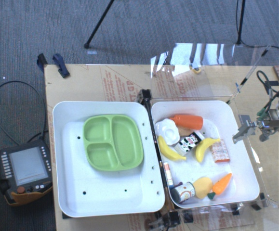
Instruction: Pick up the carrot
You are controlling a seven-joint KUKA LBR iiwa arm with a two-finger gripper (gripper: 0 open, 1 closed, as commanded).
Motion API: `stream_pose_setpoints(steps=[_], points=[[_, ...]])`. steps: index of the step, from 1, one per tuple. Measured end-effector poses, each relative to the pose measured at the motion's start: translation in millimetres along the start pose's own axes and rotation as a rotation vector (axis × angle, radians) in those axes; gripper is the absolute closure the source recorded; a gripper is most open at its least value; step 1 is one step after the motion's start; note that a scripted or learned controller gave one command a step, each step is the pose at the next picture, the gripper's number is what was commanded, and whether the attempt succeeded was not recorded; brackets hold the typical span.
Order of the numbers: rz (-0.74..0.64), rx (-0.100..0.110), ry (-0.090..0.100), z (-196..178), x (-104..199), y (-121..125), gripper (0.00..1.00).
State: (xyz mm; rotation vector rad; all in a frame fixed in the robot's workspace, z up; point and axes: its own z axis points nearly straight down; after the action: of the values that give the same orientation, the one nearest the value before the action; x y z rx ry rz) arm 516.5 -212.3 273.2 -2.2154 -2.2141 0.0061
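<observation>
Orange and tapered, the carrot [222,183] lies in the right bin [243,172], near that bin's front right corner. The fingers [242,134] hang at the bin's right rim, higher in the view than the carrot and a little to its right — well apart from it, with bare white bin floor between. Whether they are spread or pressed together cannot be told; they show as a small grey shape at the end of the wrist, too small to read.

The carrot's long axis runs on a slant: its narrow tip points up and to the right, roughly toward the fingers, and its thick end — with a dark green bit at it — points down and to the left. That thick end touches or nearly touches a yellow lemon-like fruit [203,186], which lies on the far side of the carrot from the fingers. Beyond that sits a small can [183,192] on its side.

Closer to the fingers, off to their left, lie a red-and-white packet [220,151], a yellow banana [204,147], a black-and-white carton [190,141], a second banana [168,149] and a long orange-red piece [188,121] near the bin's back. The left bin [67,177] holds a green divided plate [113,142]. Both bins rest on the table [105,83].
</observation>
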Motion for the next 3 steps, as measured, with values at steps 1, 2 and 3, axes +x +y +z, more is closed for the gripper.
stream_pose_setpoints(steps=[1,2,3], points=[[-0.129,0.014,0.009,175.4,34.0,-43.7,0.00],[-0.212,0.002,0.003,190.7,47.4,-40.3,0.00],[-0.201,0.007,0.010,184.0,47.2,-40.1,1.00]])
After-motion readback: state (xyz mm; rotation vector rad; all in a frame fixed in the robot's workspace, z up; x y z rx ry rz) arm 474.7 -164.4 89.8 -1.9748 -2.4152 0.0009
